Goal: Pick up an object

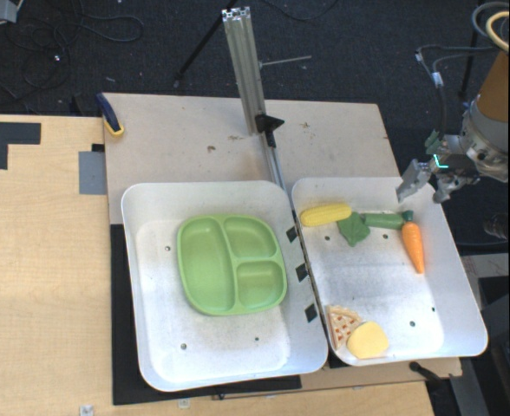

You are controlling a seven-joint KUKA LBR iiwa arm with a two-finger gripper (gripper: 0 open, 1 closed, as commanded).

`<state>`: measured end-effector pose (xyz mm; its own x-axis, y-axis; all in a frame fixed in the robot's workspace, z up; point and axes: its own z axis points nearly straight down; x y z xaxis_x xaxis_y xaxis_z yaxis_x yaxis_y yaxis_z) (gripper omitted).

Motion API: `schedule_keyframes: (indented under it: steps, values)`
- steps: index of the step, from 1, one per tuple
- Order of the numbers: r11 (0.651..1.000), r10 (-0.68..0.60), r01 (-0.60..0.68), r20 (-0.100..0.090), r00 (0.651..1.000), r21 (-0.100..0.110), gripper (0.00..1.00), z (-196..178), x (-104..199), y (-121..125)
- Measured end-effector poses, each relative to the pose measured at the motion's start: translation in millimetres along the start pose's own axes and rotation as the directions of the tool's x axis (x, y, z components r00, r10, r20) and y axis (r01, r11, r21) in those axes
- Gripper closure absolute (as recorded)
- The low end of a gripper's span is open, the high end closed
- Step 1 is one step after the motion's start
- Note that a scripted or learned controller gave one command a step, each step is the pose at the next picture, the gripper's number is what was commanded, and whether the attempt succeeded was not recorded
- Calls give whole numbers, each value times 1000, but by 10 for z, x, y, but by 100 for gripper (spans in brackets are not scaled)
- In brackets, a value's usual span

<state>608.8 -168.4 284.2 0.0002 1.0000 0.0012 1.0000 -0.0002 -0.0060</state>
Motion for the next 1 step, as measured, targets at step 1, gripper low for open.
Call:
schedule_keyframes:
  steps: [1]
  values:
    - [1000, 0, 0, 1, 1000, -3, 0, -16, 0, 7]
